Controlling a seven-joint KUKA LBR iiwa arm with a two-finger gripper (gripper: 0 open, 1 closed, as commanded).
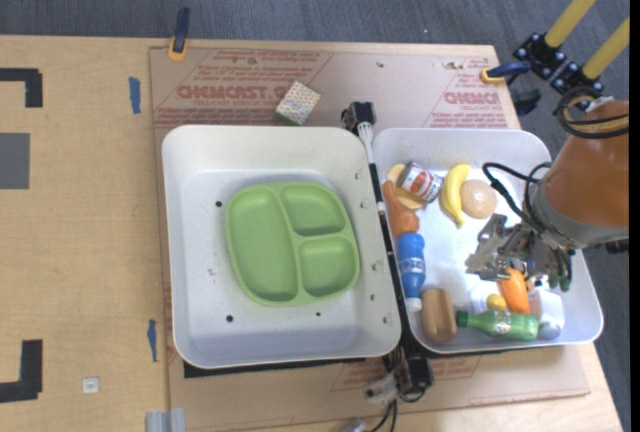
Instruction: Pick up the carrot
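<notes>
**Orange carrot under the tool, right bin**

Orange is what I steer by here. Nearest me, along the front wall of the right bin (585,325), lies a green bottle (500,323) on its side, with a brown piece (437,312) just left of it. Directly behind the bottle sits the carrot (515,292): a short, bright orange stub, smooth and glossy like moulded plastic, standing slightly tilted. The tool (512,260) is right over it, its metal parts touching or nearly touching the carrot's top. I cannot tell from this slant whether the tool is spread, pressed together, or already pinching the carrot; the wrist hides the tips.

My read is that the grasp is in hand, not the lift. To do it well I would want the tips straddling the carrot's narrow width and seated low, because a slick, tapered body tends to squirt out when pinched high. The bottle crowds the near side, so the descent should stay vertical.

Further back in the same bin are a blue bottle (410,255), a banana (455,192), a peach ball (478,199) and a can (420,183). The left bin (190,220) holds a green tray (292,242), well apart from the work. Beyond both, a small block (298,102) rests on the table (80,220).
</notes>
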